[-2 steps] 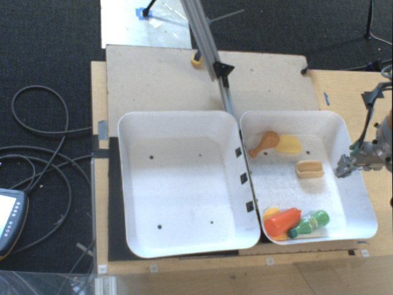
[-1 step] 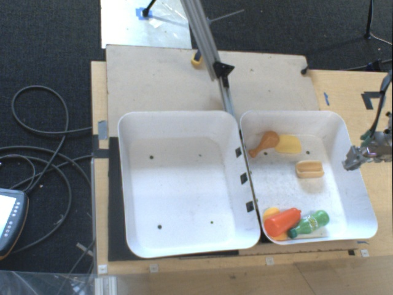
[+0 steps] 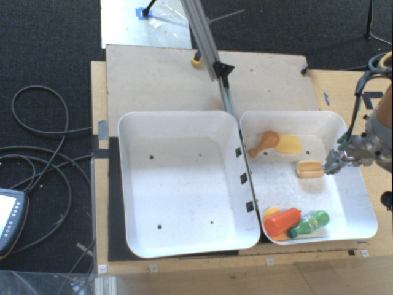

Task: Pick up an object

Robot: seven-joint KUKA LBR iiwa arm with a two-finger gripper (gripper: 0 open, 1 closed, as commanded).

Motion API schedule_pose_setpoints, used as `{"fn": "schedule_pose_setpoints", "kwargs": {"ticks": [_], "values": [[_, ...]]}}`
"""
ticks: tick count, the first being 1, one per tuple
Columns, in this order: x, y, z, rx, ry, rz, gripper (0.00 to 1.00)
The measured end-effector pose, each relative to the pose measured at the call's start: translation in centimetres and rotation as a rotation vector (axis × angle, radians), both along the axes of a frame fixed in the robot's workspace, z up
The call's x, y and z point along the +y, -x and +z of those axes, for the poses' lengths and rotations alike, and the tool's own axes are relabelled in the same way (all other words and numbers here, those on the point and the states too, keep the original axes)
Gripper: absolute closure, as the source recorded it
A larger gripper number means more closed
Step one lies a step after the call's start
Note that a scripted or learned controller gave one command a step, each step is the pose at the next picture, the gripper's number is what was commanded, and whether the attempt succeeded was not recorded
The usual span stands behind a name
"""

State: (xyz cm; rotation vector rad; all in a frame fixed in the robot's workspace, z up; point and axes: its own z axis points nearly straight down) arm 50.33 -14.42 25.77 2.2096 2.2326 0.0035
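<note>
The right bin (image 3: 353, 192) holds several toy foods. A brown drumstick (image 3: 264, 143) and a yellow piece (image 3: 288, 144) lie near its far side. A tan bun (image 3: 309, 169) rests in the middle right. At the near edge lie an orange-red piece (image 3: 282, 220) and a green bottle (image 3: 309, 224), with a small yellow item (image 3: 270, 212) tucked behind the orange one. My gripper (image 3: 333, 162) hangs low by the bin's right wall, just right of the bun and close to its end. Nothing shows held in it.
The left bin (image 3: 178, 186) stands beside the right one, with a row of black clips (image 3: 244, 178) along the shared wall. A slanted grey pole (image 3: 202, 29) crosses above the bench from the back. Cables lie on the floor at left.
</note>
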Motion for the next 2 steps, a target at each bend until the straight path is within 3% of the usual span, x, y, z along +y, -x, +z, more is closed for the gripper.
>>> {"fn": "schedule_pose_setpoints", "kwargs": {"ticks": [2], "values": [[10.1, 0.1, -0.9, 0.0, -0.001, 0.001, 1.0]]}}
